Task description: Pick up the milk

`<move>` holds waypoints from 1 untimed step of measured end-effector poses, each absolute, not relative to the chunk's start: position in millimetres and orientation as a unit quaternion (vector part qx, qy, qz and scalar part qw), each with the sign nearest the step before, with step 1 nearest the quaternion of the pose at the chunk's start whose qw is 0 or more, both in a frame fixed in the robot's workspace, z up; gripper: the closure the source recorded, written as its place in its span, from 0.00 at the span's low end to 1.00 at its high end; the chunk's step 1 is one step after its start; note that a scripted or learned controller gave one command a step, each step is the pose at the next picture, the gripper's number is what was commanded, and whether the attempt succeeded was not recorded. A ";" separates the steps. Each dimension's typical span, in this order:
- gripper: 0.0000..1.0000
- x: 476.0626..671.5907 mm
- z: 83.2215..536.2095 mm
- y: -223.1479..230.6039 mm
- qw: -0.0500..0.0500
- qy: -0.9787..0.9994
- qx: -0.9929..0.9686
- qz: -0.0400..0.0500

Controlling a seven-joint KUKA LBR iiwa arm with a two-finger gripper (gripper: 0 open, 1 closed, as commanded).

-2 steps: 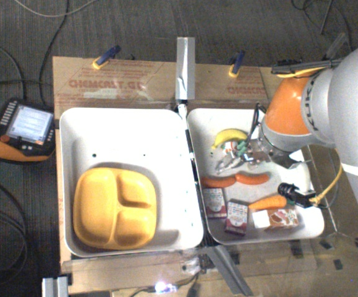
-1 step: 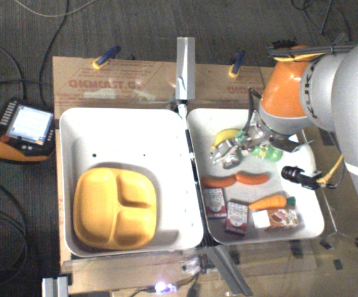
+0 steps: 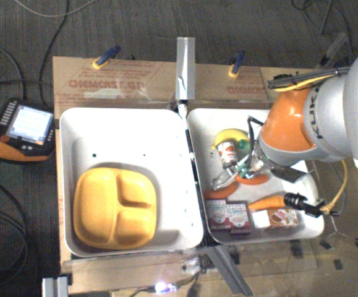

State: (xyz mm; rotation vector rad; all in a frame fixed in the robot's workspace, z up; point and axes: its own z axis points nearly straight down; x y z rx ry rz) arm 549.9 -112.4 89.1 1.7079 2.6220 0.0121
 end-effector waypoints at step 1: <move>0.00 616.1 118.5 -105.2 -0.001 0.631 0.775 -0.003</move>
